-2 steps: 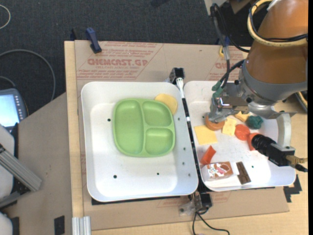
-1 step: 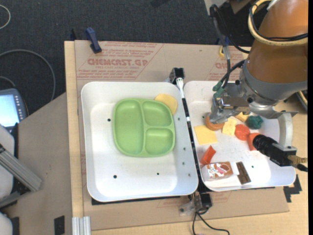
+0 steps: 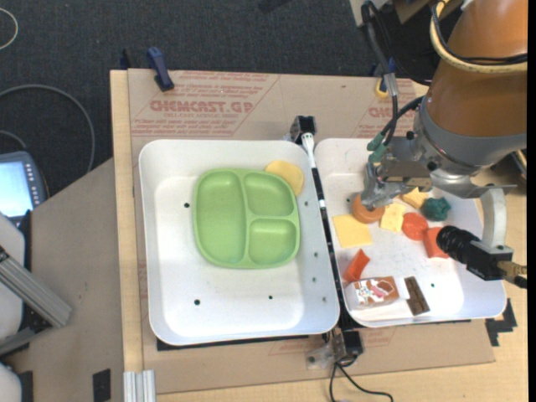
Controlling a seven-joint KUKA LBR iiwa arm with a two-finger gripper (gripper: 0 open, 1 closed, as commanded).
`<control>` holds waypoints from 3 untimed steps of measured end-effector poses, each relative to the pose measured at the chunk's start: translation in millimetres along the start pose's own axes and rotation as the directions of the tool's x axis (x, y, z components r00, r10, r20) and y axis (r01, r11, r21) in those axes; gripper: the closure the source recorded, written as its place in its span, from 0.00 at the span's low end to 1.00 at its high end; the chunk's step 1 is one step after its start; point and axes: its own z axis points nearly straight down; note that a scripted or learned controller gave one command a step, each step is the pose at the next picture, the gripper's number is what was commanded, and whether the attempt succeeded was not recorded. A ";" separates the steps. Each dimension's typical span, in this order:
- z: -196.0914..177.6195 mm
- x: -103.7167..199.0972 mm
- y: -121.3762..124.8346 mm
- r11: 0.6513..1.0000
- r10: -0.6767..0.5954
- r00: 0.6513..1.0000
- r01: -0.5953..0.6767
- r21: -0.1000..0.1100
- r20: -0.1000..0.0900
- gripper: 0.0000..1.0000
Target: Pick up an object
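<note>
You're at the reach-and-grasp step: the gripper (image 3: 378, 193) hangs low in the right bin (image 3: 469, 308), right over a round orange piece (image 3: 364, 210) at the left of the toy pile. Whether it is clenched, you cannot tell. Next, confirm contact, then lift straight up.

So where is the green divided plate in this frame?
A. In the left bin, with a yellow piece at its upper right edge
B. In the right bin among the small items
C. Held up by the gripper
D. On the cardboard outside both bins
A: the green divided plate lies flat in the left bin, with a yellow piece at its upper right corner; the gripper is over the right bin.
</note>
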 end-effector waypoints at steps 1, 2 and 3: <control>-10.1 0.3 0.6 1.000 -0.001 1.000 0.001 -0.002 0.001 1.00; 42.6 -100.8 -5.6 1.000 0.014 1.000 -0.014 0.011 0.000 1.00; 63.2 36.9 -4.9 1.000 -0.012 1.000 0.012 0.010 -0.007 1.00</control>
